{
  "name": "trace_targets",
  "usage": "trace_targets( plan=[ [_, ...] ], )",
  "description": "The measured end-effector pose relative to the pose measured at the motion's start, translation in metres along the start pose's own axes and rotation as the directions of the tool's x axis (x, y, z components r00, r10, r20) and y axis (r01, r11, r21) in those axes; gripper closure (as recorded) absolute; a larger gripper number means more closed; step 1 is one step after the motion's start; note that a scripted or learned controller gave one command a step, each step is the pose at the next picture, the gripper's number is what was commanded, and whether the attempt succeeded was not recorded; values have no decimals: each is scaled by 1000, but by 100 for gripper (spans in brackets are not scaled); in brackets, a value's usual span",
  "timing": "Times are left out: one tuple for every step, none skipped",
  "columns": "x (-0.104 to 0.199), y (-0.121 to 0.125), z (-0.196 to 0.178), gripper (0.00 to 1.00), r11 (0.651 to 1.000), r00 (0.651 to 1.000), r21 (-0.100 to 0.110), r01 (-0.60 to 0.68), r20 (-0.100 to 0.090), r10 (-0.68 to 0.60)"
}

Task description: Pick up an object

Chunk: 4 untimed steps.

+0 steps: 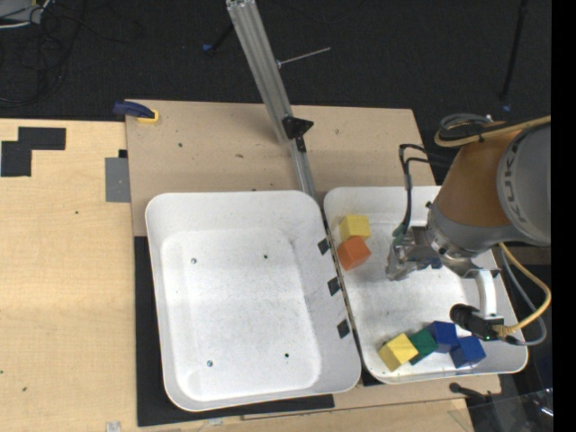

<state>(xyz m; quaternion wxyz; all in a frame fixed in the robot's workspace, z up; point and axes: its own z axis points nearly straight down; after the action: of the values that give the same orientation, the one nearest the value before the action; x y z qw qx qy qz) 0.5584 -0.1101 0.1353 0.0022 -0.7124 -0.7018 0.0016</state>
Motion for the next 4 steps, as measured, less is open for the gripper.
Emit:
trace_targets(
  plan=[
    [-2, -2, -63, 100, 1000, 1000, -8, 7, 1, -7],
    [-5, -1, -105, 100, 1000, 1000, -8, 18, 1, -18],
    [-6, 0, -144, 100, 1000, 1000, -7, 16, 1, -16],
    [34, -13, -132, 100, 1000, 1000, -1, 18, -1, -18]
  ],
)
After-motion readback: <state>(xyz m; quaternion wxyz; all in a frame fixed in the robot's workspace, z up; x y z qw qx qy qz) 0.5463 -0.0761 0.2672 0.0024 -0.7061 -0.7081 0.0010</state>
